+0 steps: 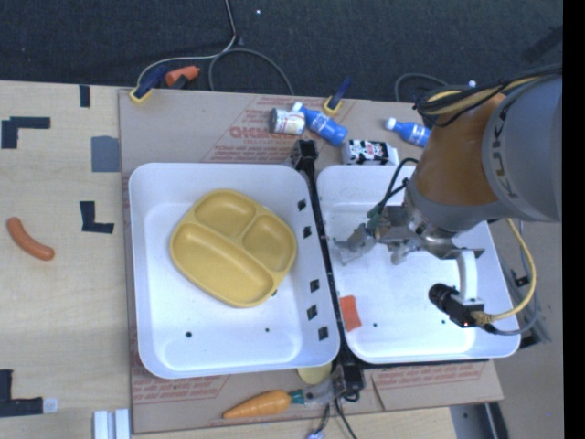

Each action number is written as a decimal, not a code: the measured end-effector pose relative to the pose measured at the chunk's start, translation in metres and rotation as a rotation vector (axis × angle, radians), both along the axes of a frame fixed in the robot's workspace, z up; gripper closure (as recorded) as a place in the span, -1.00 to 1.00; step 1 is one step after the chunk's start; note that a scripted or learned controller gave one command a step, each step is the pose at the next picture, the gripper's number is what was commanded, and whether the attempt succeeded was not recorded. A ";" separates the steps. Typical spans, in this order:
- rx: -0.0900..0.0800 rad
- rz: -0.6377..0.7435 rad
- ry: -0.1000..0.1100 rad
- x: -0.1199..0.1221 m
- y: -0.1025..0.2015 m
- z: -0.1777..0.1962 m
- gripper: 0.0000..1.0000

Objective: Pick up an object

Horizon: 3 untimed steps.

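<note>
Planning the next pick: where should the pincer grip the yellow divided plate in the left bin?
Grip the yellow divided plate at its raised outer rim, probably the edge nearest the right bin, coming from above. It lies flat and wide, so only the thin rim fits between fingers.

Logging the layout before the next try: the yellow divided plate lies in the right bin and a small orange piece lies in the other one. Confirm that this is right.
Not quite. The camera view shows the yellow divided plate lying in the left bin, not the right one. The small orange piece lies in the other one, the right bin, near its left wall.
</note>
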<state>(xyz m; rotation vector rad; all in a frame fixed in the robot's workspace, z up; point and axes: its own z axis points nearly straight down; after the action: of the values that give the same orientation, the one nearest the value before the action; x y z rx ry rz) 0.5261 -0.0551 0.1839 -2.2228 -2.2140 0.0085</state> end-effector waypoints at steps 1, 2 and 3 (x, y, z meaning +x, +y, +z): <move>0.000 0.007 -0.011 0.084 0.004 0.000 -1.00; 0.001 0.005 -0.005 0.080 0.003 0.000 -1.00; 0.001 0.005 -0.005 0.080 0.003 0.000 -1.00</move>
<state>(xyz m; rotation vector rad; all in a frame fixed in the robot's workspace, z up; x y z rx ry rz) 0.6065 -0.0517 0.1838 -2.2196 -2.2215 0.0015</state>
